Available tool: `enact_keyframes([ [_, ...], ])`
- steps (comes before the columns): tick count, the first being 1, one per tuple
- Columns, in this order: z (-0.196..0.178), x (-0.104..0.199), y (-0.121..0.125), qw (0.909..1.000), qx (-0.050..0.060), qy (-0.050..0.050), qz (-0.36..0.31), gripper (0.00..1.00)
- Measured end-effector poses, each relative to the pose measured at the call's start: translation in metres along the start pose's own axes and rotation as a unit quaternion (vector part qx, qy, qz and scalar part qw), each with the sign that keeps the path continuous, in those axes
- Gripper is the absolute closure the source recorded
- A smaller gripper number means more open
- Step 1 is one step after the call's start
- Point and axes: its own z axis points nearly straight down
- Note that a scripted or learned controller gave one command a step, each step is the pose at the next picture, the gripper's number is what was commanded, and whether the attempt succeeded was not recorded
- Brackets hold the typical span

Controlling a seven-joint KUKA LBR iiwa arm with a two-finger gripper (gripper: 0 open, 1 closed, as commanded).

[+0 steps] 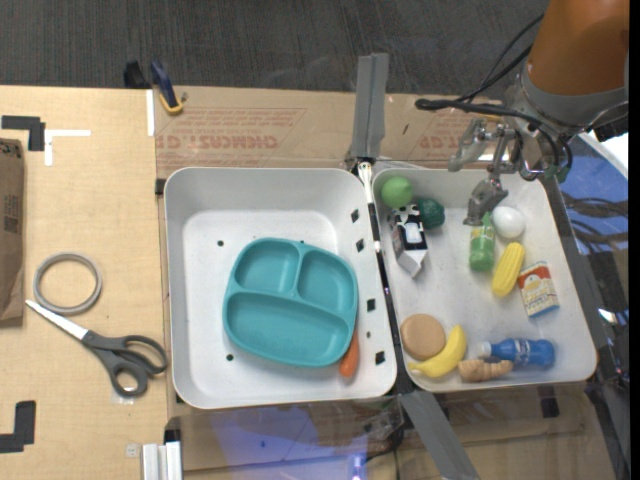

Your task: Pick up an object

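At the lower right of the frame, nearest the camera, the right bin [572, 363] holds one banana [443, 354], one blue bottle [520, 351] and one bun [424, 335]; mid-frame lie one corn cob [508, 267], one green bottle [482, 248] and one white ball [508, 221]; the left bin [190, 268] bears one teal tray [291, 303]; farthest, upper right, the gripper [487, 200] hangs over the green bottle, apparently empty, though I cannot tell how wide it stands; this looks like the approach; next, a straight descent.

Dark grey carpet floor [280, 18] at 12 o'clock; tan cardboard-covered bench [90, 268] at 9; scissors [105, 348], tape roll [67, 281] at 8.
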Motion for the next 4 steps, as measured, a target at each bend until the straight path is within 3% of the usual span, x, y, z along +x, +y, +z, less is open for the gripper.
enact_keyframes([
  [1,0.075,0.037,-0.060,0.9978,0.000,0.001,0.066,0.00],
  [2,0.167,0.044,-0.086,1.0000,0.000,0.000,-0.004,0.00],
  [3,0.156,0.042,-0.085,1.0000,0.000,-0.003,-0.005,1.00],
  [4,0.157,0.042,-0.085,1.0000,0.000,-0.002,-0.005,0.00],
])
